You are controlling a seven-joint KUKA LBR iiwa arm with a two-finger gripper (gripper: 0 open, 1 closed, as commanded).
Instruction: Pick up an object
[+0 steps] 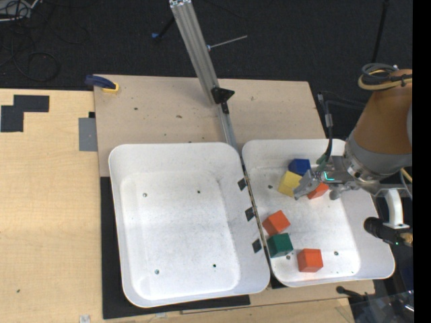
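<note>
While my arm [380,123] reached in from the right of the camera view, my end effector [316,184] sat low over the upper part of the right bin [367,264]. It was down among a tight cluster: blue cube [300,166] at the top, yellow cube [290,182] just left of the fingers, and a small red-orange block [319,191] right under the fingertips. Fingers looked close around that red-orange block, but I could not tell whether they were spread, pressed together, or pinching it; the wrist hardware covered the gap.

Lower in the same bin, well apart from the end effector: an orange cube [276,222] near the divider, a green cube [280,245] touching it just below, and another orange cube [310,260] toward the front edge.

Left bin [135,167] sat beside the right one on the bench [168,113]. An aluminium rail [196,46] ran diagonally from the top of the view down to the bins' seam.
</note>
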